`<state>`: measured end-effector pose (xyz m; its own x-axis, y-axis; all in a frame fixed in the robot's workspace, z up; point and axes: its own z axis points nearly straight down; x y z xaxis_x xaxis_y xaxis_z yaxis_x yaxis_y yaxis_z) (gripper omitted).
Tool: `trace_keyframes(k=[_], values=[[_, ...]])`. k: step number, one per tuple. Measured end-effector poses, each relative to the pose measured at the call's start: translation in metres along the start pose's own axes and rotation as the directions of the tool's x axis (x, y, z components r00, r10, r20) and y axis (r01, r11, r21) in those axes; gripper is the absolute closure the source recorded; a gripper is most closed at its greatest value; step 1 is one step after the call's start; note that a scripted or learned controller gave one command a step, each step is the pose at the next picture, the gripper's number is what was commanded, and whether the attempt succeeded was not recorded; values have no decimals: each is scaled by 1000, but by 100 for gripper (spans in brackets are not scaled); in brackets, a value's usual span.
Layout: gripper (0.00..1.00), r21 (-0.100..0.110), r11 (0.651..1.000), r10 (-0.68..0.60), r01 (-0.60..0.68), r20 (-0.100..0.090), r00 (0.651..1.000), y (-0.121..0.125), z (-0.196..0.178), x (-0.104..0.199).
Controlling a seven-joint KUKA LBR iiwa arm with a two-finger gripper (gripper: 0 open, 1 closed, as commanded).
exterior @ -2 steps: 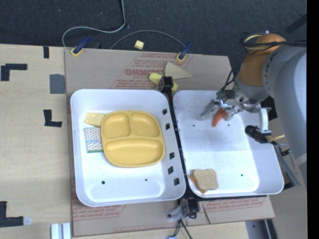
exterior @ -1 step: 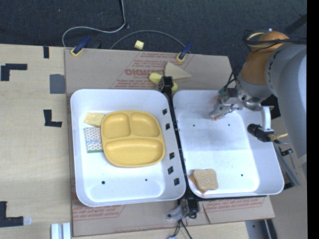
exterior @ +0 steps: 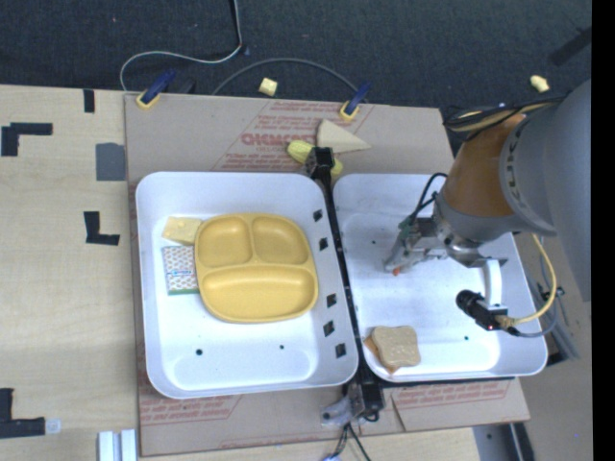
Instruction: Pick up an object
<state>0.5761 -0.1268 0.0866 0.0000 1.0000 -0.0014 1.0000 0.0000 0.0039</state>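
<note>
Item: end effector, finger state we cannot tell; bread slice at 6 o'clock. Risk, we judge: closing on bare bin.

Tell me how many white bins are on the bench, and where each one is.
2. The left bin holds a yellow divided plate. The right bin holds a slice of bread near its front edge, and the gripper is over it.

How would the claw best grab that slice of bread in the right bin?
Probably from straight above, pinching the bread slice across its two flat-cut sides. It lies flat near the right bin's front-left corner, so the wall crowds sideways approaches there.
</note>
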Motion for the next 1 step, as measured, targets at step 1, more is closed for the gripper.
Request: trace_keyframes(k=[1], values=[[100,1,1000,-7,7,-4,1000,-33,-103,73]])
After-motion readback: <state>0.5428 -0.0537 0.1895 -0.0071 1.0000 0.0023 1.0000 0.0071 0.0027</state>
